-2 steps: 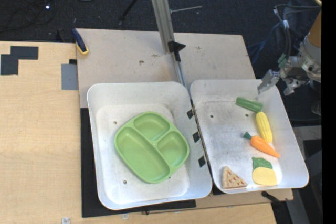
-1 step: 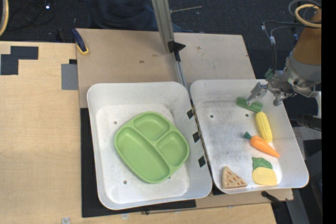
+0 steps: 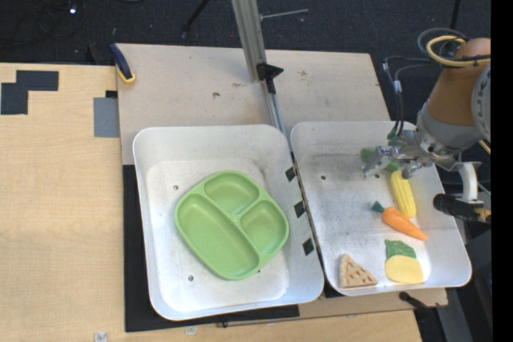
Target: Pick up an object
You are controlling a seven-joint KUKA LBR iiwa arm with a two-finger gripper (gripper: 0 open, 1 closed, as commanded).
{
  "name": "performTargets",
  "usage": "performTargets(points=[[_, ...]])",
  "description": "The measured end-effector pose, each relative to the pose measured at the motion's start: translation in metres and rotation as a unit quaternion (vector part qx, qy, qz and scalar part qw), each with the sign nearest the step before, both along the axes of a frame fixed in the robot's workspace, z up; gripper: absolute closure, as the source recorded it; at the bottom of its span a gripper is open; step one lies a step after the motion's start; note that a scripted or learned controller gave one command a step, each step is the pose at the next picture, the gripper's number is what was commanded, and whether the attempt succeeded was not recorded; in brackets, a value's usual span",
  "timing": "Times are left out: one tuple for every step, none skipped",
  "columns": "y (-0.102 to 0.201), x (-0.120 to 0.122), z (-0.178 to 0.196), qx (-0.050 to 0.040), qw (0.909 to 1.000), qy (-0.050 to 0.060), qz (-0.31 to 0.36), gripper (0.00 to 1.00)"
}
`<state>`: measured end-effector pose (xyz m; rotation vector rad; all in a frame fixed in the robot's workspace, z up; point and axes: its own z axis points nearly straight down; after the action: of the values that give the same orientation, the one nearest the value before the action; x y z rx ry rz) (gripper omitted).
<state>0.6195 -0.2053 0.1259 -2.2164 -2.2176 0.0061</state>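
You'll find a yellow plastic corn cob [image 3: 402,193] lying lengthwise near the right white bin's [image 3: 337,204] far right. Just below it lies an orange toy carrot [image 3: 403,223], slanted. A toast-coloured sandwich wedge [image 3: 355,272] and yellow lemon piece [image 3: 403,264] sit nearest you.

arm [image 3: 461,104] cut off at right edge, corn's [image 3: 402,193] upper end hidden behind gripper [image 3: 390,160]

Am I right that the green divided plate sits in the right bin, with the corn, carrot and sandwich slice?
Not quite. The green plate sits in the left bin, by itself. The corn, carrot and sandwich slice do lie in the right bin, as the camera view shows.
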Motion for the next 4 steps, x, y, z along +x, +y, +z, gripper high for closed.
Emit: performTargets(points=[[-0.002,0.006,-0.017,-0.0046,0.9999,-0.013,0.0,0.0],[-0.002,0.006,-0.009,-0.0043,0.9999,-0.013,0.0,1.0],[0.006,0.007,0.039,-0.0011,1.0,-0.004,0.0,1.0],[0.005,0.016,0.086,-0.0015,1.0,-0.006,0.001,1.0]])
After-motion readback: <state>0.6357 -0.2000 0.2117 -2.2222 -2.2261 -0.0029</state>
